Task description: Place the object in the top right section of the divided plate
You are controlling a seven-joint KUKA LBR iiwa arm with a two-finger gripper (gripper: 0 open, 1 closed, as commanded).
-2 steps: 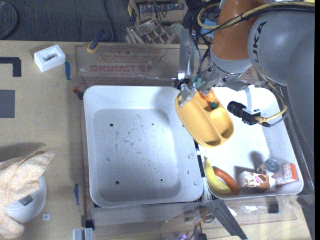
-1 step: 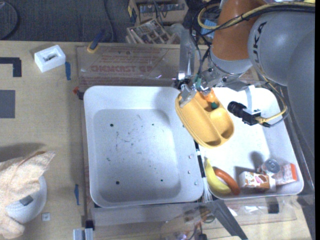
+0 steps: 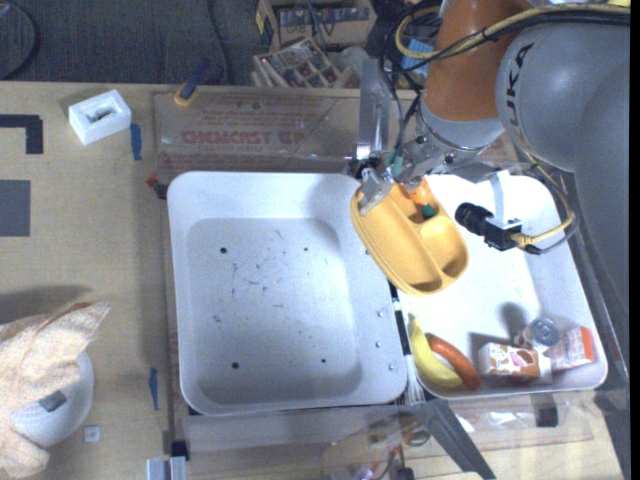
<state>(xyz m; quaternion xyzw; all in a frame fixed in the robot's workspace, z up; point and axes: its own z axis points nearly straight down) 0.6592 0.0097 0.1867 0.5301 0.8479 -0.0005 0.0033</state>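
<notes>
Yellow plastic marks the plate (image 3: 415, 246), a divided dish that sits tilted over the seam between the two bins, mostly on the right bin's (image 3: 560, 298) side. In its upper section lies a small orange piece, probably a toy carrot (image 3: 426, 200), with a green tip, and this looks like the object of the task. The gripper (image 3: 388, 173) hangs at the plate's upper-left rim, just beside the carrot, but whether it is apart or closed cannot be told from this slanted view, nor whether it touches the rim.

Judging by how things lie, the placing step seems at or near its end: the carrot appears to rest inside a section at the plate's top. Whether that is the top right one is hard to settle with the plate skewed. The next move calls for a clean lift straight away without dragging the rim.

At the right bin's lower edge lie a banana (image 3: 432, 360) and a carton (image 3: 515, 360). The left bin (image 3: 270, 298) stands beside it.
</notes>
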